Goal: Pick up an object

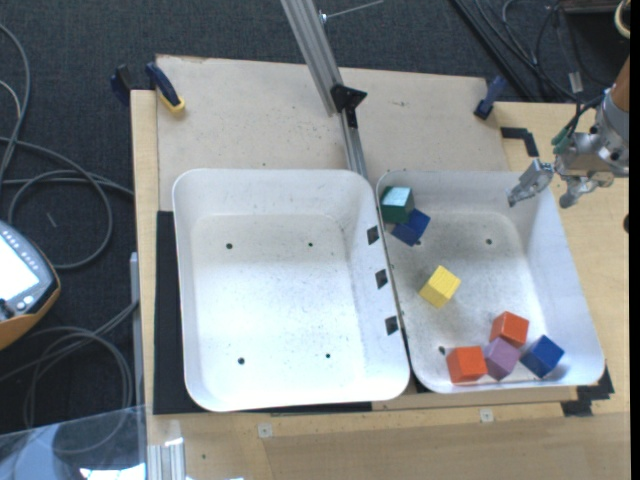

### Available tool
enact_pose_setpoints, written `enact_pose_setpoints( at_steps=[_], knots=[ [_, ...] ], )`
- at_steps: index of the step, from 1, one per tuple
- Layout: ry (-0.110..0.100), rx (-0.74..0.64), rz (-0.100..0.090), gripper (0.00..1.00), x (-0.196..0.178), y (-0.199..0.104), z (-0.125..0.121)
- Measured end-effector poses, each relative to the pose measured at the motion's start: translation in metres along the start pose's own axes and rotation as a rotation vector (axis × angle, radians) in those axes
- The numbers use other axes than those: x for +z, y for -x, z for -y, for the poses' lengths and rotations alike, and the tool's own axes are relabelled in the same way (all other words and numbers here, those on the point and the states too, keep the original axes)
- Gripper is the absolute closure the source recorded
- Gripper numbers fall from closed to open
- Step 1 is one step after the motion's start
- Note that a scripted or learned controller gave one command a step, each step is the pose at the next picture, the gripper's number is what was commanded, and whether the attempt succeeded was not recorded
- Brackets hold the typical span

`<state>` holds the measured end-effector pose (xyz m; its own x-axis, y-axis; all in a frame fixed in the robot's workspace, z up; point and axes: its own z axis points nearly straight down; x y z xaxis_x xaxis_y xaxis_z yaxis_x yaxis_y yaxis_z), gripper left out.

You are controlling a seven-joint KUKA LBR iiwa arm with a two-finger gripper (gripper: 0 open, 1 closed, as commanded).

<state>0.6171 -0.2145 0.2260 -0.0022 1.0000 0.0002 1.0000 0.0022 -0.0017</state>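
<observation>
While the jaws (546,184) hang spread wide and hold nothing above the far right corner of the right bin (560,258), six blocks lie inside it. A teal block (396,202) touches a blue block (410,227) by the divider, a yellow block (440,286) sits mid-bin, and two orange blocks (466,364), a purple block (502,357) and another blue one cluster at the near edge. No readable writing shows on anything.

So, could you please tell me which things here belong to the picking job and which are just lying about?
Job:
gripper, open, holding nothing
right bin
teal block
yellow block
purple block
two orange blocks
two blue blocks

Lying about:
left bin
blue clamps
floor cables
</observation>
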Motion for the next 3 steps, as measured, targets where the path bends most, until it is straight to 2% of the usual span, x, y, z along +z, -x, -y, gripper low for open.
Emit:
enact_pose_setpoints(
  at_steps=[1,2,3],
  knots=[
    [-0.011,0.002,-0.006,0.0,0.064,-0.045,0.082],
    [0.006,0.002,0.0,1.0,0.049,-0.042,0.077],
    [-0.002,-0.007,-0.006,1.0,0.026,-0.175,0.118]
  ],
)
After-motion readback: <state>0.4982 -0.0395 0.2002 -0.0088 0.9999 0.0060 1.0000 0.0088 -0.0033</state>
